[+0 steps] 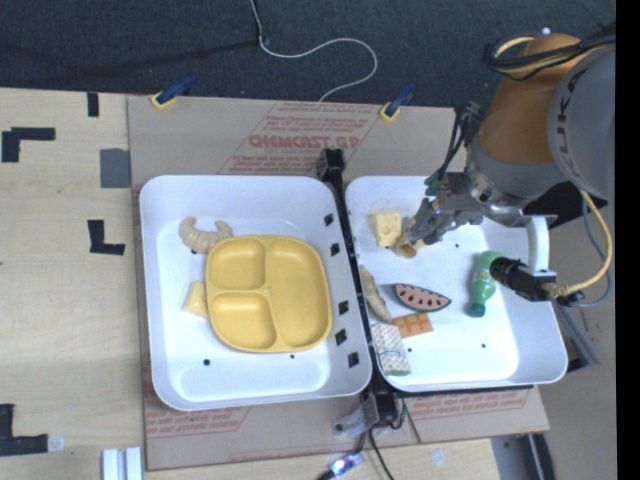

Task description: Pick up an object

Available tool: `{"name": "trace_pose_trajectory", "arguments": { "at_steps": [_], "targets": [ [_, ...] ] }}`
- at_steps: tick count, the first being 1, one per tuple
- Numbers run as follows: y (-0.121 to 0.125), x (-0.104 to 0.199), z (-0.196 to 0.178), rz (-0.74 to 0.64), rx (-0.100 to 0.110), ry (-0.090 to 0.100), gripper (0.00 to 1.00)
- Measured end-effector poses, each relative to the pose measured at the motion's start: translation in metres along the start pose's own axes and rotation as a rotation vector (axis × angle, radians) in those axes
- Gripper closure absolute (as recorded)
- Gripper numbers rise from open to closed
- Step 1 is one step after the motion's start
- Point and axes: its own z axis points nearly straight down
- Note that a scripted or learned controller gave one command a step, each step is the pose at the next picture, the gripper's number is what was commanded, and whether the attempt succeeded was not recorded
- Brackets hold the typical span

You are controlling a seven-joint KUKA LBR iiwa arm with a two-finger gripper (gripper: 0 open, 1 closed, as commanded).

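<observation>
Gripper [418, 230] down over the far left part of the right-hand shallow white bin [520, 363], that is how my one overhead view reads. I cannot tell how it is set, because the dark wrist hardware hides its tips from this slant. Just to its left, touching or nearly so, lies a small pale yellow cheese-like block [387, 230], and a small brownish lump [404, 249] sits right under the tool on its near side. I judge the yellow block to be the likely target: it lies left of the tool, close to the divider between the bins, with no clear long axis, so the approach has little room on that side.

Nearer in the same bin I see a watermelon-slice toy [421, 296], its long axis running left to right, an orange cracker-like square [413, 325], a printed packet [389, 348] and a green plastic bottle [483, 281] off to the right.

The left-hand white bin [165, 268] holds a yellow divided plate [268, 293] and a tan curved piece [203, 233] at its far left.
</observation>
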Motion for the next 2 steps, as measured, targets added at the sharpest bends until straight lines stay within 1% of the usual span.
{"name": "trace_pose_trajectory", "arguments": {
  "at_steps": [1,2],
  "targets": [
    [0.016,0.016,0.006,0.003,0.002,0.0,1.0],
    [-0.001,0.011,0.014,0.006,0.004,-0.002,1.0]
  ]
}}
